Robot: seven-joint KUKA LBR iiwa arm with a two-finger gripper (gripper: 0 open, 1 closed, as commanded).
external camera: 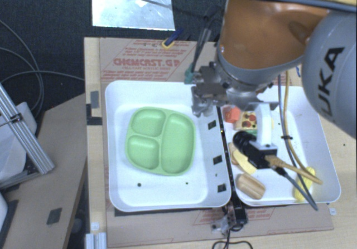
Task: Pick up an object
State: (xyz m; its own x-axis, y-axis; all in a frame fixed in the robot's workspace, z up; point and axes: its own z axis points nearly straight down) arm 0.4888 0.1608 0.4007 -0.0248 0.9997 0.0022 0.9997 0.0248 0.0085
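While poised low at the seam between the two white bins, hard to call the gripper [202,102] open or closed.
Reaches in from the right on the grey arm [334,67], orange band [262,19] above the wrist; hangs over the far right part of the left bin [125,192], just beyond the green divided plate [162,141] lying flat in it; stands near the loose things in the right bin [323,153]; nearest, an orange block [230,113] just right of the seam; beside that, a small pale piece [248,121] with red and green spots; lower, a yellow banana-shaped piece [240,160]; toward the near rim, a tan wooden piece [250,186].
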